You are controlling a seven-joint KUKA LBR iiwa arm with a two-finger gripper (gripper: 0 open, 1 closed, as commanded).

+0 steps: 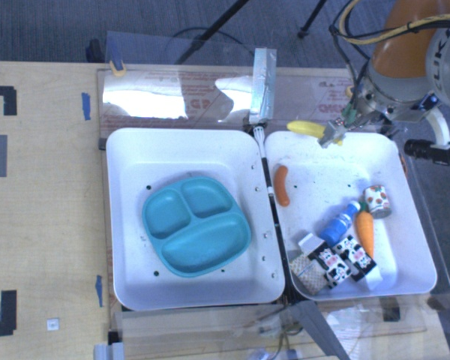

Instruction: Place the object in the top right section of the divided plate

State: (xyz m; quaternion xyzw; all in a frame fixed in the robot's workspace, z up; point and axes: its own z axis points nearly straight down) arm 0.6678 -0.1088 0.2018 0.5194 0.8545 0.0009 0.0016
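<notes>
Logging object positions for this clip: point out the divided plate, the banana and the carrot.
Teal plastic divided plate (197, 225): camera view, point on its large lower section.
Yellow toy banana (305, 129): camera view, point on its middle.
Orange toy carrot (366, 234): camera view, point on its body.

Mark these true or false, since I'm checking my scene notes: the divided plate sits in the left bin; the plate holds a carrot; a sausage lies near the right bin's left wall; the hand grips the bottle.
1. The blue plastic divided plate sits in the left white bin. True.
2. The plate holds a carrot. False: the orange carrot lies in the right white bin.
3. The orange sausage lies near that bin's left wall. True.
4. The hand grips the blue bottle. False: they are far apart.
</notes>
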